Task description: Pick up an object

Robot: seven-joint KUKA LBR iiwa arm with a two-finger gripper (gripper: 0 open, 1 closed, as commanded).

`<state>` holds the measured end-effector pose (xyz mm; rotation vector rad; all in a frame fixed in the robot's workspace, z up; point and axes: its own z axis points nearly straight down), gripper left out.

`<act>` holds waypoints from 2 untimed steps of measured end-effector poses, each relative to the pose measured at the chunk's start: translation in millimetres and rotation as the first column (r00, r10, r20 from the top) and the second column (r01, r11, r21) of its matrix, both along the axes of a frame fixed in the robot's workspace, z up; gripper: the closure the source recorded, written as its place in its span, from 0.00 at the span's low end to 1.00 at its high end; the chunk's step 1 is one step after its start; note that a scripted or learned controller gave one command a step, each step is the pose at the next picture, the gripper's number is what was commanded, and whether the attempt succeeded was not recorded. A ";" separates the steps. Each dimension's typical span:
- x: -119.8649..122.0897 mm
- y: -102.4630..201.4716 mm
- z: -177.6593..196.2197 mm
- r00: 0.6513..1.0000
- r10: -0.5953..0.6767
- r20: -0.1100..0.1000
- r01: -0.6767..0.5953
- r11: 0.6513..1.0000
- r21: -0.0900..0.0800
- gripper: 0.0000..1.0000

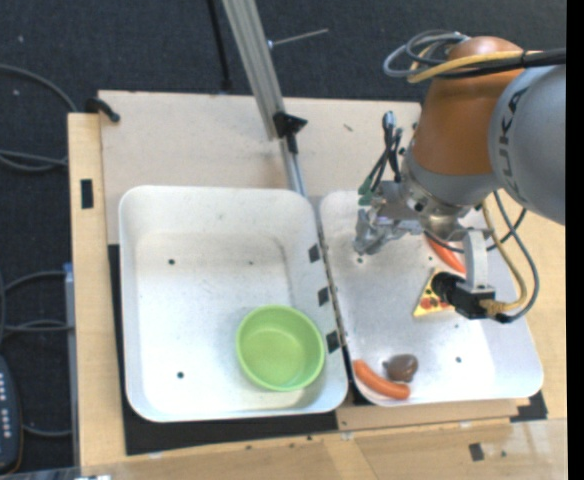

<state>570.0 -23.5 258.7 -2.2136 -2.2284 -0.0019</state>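
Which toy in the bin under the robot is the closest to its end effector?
The yellow-and-red wedge. It sits just right of the end effector, while the orange sausage and brown lump lie at the bin's near edge.

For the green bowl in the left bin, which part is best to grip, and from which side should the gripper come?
Grip the rim of the green bowl, coming straight down from above. The bowl sits upright with its mouth open, so one finger could go inside and one outside the thin wall. The side facing the left bin's middle is probably best, since the opposite side sits close to the bin's wall. The gripper is over the right bin.
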 end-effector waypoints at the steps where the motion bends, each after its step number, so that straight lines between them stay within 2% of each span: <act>1: -14.5 45.8 -11.1 1.000 -0.001 -0.001 0.001 1.000 -0.001 1.00; 2: -32.0 102.6 -15.1 1.000 0.001 -0.001 -0.001 1.000 0.000 1.00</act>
